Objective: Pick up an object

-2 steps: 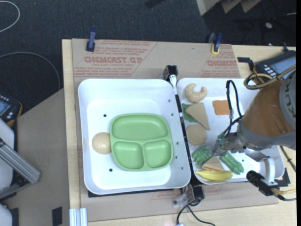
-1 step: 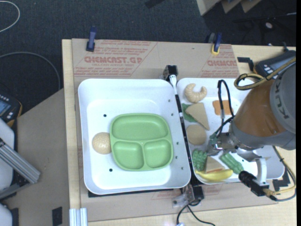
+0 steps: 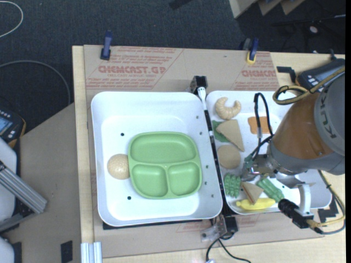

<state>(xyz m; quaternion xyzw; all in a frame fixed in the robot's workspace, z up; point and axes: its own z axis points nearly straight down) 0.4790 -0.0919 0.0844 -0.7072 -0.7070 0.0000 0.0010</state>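
While the grey arm with its orange band hung low over the right white bin, the two-finger gripper sat down among the toy food at the bin's near end — honestly couldn't tell if the jaws were open or closed, the wrist hid them. I'd call this the reach-and-grasp step, nothing visibly lifted yet. The closest candidates were the tan wedge-shaped piece just beside the gripper, the bumpy green plastic piece and the smooth yellow banana-like piece along the near wall. Next move probably needed a firm close on one piece, then a straight lift — those were crowded together, so it could've nudged a neighbour. Further back lay a curled beige croissant shape, looking matte. The left white bin had a glossy green three-compartment plate with a round tan ball touching its left edge.
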